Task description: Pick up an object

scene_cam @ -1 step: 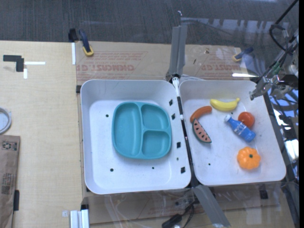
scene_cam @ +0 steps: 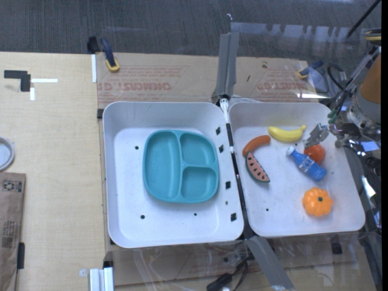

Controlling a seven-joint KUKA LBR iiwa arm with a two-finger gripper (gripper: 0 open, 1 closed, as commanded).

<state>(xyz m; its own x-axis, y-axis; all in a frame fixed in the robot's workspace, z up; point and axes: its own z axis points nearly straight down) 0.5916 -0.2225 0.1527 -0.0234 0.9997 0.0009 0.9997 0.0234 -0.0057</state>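
Even, bright overhead light is falling across the bench — the white bins [scene_cam: 115, 162] are reading clean, not blowing out. Shadows are staying soft and short under the teal tray [scene_cam: 180, 165]. Glare is streaking the top right floor. Edges are looking slightly soft — small toys are showing mild blur and low resolution.

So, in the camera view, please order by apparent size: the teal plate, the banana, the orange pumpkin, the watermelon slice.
1. teal plate, clearly the largest
2. banana, watermelon slice and orange pumpkin: they look too alike in size to rank
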